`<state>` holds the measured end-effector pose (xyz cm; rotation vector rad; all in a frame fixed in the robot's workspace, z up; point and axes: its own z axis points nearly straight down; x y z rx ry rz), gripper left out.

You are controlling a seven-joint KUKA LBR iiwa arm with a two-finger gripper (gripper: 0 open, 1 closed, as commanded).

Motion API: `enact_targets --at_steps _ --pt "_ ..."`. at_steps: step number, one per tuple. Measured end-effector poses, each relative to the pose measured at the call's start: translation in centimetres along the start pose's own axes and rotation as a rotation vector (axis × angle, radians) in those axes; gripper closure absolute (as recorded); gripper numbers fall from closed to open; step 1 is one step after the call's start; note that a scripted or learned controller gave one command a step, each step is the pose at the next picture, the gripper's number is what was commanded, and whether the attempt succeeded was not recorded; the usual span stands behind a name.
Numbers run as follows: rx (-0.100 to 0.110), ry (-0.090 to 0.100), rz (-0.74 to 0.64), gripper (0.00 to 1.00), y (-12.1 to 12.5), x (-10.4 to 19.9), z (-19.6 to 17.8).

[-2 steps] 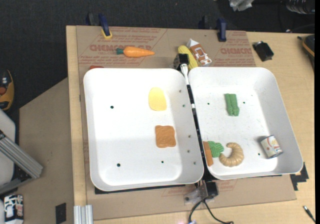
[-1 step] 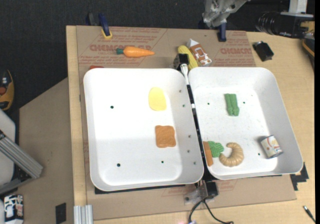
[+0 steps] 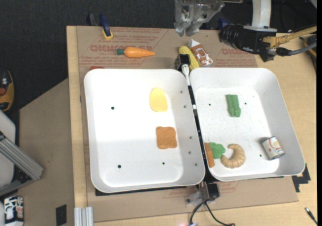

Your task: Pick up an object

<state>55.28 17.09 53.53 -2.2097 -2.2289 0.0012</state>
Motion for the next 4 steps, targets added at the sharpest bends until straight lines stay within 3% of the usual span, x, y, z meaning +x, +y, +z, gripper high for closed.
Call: enact_targets --at_steps 1,2,3,4 --pt "0.000 -0.001 0.001 1.00 -3.8 5.7 0.0" --pt "0.013 -0.008 0.010 1.00 -3.8 5.3 23.2" --pt "-0.008 -0.001 0.011 1.00 4.0 5.3 28.0" --pt "-0.006 -0.002 0.010 1.00 11.5 5.1 30.7"
